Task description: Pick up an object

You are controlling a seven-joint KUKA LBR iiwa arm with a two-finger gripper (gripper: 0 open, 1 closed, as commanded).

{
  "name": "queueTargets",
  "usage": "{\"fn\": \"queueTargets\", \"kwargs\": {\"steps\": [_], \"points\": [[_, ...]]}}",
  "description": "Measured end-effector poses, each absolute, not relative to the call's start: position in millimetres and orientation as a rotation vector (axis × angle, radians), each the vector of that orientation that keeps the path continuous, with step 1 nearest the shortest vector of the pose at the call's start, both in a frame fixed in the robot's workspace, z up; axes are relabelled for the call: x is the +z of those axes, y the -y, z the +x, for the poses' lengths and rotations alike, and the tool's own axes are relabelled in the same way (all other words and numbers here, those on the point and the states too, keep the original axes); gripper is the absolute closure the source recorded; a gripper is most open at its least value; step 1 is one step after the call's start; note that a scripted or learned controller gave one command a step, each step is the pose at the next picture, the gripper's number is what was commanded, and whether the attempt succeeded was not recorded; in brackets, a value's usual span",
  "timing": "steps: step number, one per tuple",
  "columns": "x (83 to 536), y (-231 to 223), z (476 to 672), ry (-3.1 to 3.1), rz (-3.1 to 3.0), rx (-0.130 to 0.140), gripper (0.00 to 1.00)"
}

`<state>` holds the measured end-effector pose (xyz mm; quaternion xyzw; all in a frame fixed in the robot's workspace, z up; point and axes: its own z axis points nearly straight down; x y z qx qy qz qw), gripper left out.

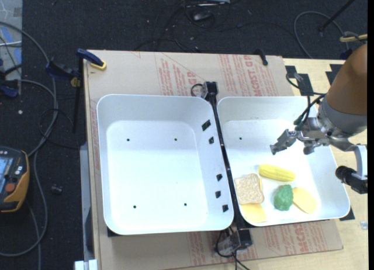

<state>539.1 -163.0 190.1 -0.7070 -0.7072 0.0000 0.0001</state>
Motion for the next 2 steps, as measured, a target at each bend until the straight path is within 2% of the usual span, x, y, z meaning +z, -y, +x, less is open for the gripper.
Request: {"fn": "queueTargets", "kwargs": {"steps": [1, 2], "points": [[231.5, 48.8, 593.5, 2.235, -2.211, -0.007, 0.00], [160.7, 98.7, 598.5, 2.217, -2.222, 0.005, 0.00]]}}
